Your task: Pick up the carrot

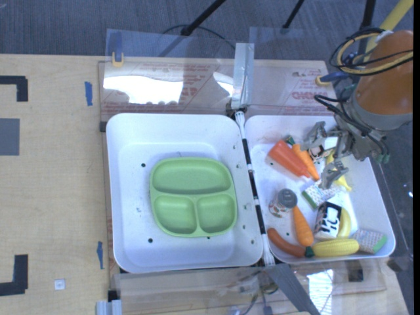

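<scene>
A small tapered orange carrot (302,225) lies in the lower middle of the right bin (379,195), pointing toward the front. A larger orange and red piece (291,157) lies higher up in the same bin. My gripper (326,155) hangs over the bin's upper right, just right of that larger piece and well above the small carrot. Its metal fingers (315,135) stand spread, open, with no object clearly held between them.
Around the carrot lie a grey-capped little jar (285,199), a red sausage-like piece (285,243), a yellow piece (336,247), a black and white carton (329,218) and a green sponge (371,240). The left bin (125,176) holds a green divided plate (193,195).
</scene>
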`<state>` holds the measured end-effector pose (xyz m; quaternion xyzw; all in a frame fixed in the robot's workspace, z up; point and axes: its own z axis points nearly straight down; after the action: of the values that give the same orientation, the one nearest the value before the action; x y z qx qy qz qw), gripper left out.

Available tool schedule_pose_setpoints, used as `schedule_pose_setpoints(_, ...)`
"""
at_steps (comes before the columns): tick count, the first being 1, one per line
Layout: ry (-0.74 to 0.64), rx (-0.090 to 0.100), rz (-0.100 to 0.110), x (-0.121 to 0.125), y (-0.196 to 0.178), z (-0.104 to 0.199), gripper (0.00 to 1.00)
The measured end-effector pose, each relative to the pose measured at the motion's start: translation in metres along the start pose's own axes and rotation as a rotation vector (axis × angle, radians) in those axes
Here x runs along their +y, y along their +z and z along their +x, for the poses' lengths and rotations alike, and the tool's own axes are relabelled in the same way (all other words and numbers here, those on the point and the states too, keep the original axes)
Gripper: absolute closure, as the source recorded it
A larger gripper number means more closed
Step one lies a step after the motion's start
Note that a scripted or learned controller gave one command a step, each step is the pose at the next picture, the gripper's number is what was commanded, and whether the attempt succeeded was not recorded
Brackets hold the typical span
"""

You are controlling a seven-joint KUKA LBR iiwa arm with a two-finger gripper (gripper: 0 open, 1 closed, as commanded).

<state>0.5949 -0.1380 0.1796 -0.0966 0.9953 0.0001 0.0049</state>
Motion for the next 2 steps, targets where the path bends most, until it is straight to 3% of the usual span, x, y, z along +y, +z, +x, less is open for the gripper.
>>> schedule_pose_setpoints(1,-0.217,0.002,-0.002,-0.024,0.093,-0.047,0.0)
schedule_pose_setpoints(2,-0.212,-0.008,-0.001,-0.024,0.08,-0.049,1.0)
